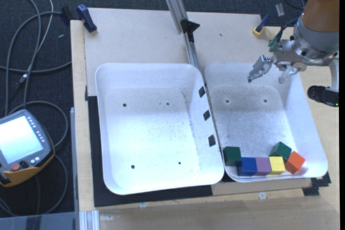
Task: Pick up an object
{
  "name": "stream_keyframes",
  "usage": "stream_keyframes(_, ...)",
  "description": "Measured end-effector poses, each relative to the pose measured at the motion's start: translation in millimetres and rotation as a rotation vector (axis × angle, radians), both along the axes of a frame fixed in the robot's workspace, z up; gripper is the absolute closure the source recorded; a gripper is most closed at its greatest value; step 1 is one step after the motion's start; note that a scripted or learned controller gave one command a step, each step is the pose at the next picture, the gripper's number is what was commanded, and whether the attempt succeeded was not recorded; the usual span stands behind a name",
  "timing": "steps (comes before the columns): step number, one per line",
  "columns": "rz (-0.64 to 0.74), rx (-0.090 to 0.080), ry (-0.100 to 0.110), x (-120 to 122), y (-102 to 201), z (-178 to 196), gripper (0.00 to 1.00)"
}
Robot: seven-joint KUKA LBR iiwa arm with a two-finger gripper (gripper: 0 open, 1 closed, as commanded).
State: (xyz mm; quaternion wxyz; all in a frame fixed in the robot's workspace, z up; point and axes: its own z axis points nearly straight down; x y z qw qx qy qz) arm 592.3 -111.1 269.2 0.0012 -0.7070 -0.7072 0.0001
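Your claw (pixel 272 70) hangs released, holding nothing, over the right bin's (pixel 304 110) far end; blocks, yellow block (pixel 276 164) included, sit bunched along its near wall, probably slid downslope

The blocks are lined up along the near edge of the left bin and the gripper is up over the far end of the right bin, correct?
Not quite. In the camera view the blocks lie along the near edge of the right bin, not the left bin. The gripper is over the far end of the right bin, as you said.

White speckled bins (pixel 145 75), green (pixel 232 155), blue (pixel 248 166), purple (pixel 263 165), yellow (pixel 276 164), orange blocks (pixel 295 161)
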Motion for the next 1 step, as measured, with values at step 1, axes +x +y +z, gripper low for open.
stream_keyframes(1,-0.006,-0.005,0.000,31.5,-78.1,-55.4,0.00)
